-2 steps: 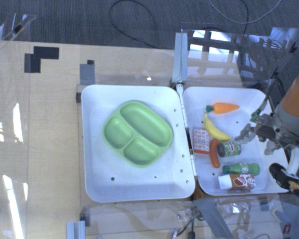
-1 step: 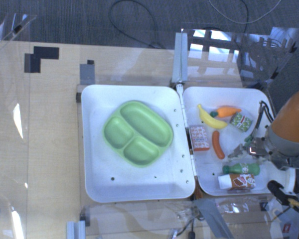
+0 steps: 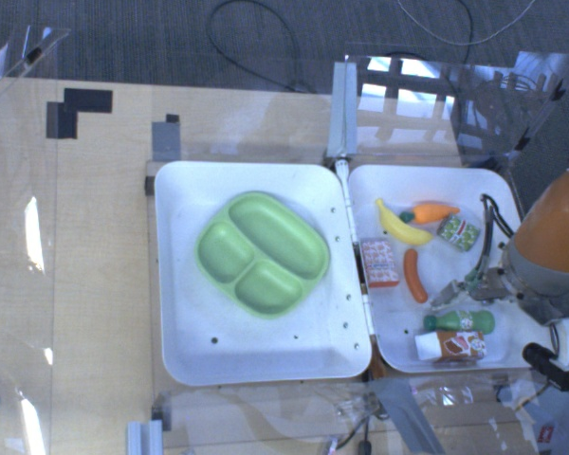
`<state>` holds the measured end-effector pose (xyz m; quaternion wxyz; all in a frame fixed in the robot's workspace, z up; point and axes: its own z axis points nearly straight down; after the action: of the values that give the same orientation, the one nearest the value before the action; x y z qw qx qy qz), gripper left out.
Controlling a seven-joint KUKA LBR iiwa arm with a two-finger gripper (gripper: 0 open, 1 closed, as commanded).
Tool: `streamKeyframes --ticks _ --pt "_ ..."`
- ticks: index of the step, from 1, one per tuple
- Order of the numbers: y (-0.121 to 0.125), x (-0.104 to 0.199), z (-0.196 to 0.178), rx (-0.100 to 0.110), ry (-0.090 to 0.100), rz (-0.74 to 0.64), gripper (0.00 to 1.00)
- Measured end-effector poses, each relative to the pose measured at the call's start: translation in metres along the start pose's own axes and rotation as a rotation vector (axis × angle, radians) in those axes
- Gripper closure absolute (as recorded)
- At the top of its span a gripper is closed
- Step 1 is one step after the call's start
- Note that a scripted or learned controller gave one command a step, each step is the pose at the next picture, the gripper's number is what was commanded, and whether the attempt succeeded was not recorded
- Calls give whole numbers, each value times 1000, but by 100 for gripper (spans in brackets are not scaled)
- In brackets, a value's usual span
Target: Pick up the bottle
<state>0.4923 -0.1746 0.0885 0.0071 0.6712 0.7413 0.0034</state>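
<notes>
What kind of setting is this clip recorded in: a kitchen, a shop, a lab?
Most likely a robotics lab bench. Two shallow white bins sit side by side on a pale wooden bench, toy food such as a banana lies in the right one, and loose cables trail over grey carpet behind.

A robotics lab: a pale bench (image 3: 85,282) with clear shields, white bins (image 3: 171,349), loose cables (image 3: 256,17) on grey carpet.
</notes>
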Motion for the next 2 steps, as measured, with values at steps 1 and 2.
streamKeyframes --ticks 1,2 --pt "-3 -28 0 4 7 110 0" --pt "-1 -8 0 1 -2 47 0"
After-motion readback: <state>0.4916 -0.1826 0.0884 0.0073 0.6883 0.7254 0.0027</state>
